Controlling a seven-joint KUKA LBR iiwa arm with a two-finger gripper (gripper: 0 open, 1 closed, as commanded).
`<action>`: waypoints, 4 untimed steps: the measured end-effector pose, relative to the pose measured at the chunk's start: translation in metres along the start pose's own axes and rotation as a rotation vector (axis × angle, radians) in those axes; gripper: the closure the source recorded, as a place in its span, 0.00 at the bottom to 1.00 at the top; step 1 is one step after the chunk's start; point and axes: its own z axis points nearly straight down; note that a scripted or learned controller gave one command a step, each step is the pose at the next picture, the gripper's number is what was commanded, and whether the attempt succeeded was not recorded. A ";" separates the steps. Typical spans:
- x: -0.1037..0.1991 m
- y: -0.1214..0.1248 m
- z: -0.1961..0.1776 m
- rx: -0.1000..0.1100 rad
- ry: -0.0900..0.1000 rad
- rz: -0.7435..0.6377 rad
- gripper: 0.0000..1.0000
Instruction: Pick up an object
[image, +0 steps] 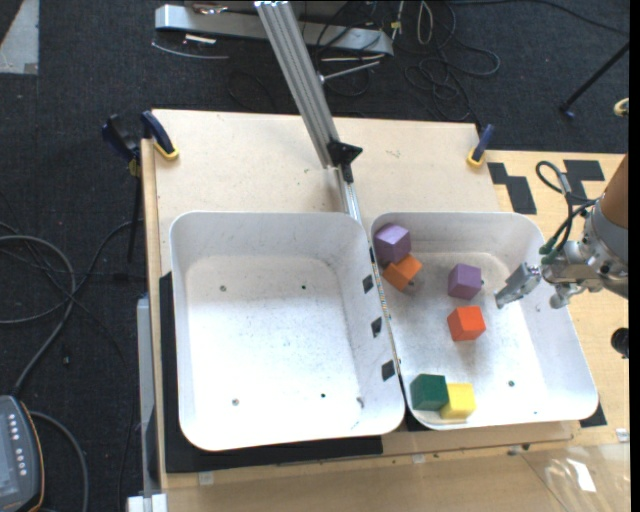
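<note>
From the overhead camera, my arm (612, 215) comes in from the right edge, over the right bin (560, 350). My claw (535, 280) hangs above that bin's right side, near its rim. One grey finger (515, 285) slants down and to the left; I cannot tell whether the claw is spread or pressed together, and nothing shows between its tips.

The blocks I might pick all lie in the right bin. A purple cube (392, 241) sits at the upper left corner, touching an orange cube (403, 271) just below it. A second purple cube (464, 281) sits near the middle, just left of my finger but apart from it. A red-orange cube (466, 323) lies just below that one, a small gap between them. At the bin's lower left a green cube (429, 391) and a yellow cube (459, 400) rest side by side, touching, well apart from my claw.

The left bin (200, 300) stands alongside, its right wall meeting the right bin's left wall. Both bins rest on a pale wooden bench (250, 165). A metal rail (305, 85) slants down from the top toward the seam between the bins. Yellow-tipped clamps (160, 140) grip the bench's far corners, and cables (40, 270) lie on the dark floor.
</note>
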 end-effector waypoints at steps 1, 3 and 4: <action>0.032 -0.021 0.000 0.002 0.001 -0.004 0.00; 0.024 0.056 0.148 -0.002 -0.002 -0.001 0.00; 0.051 0.033 0.146 0.003 0.001 -0.002 0.00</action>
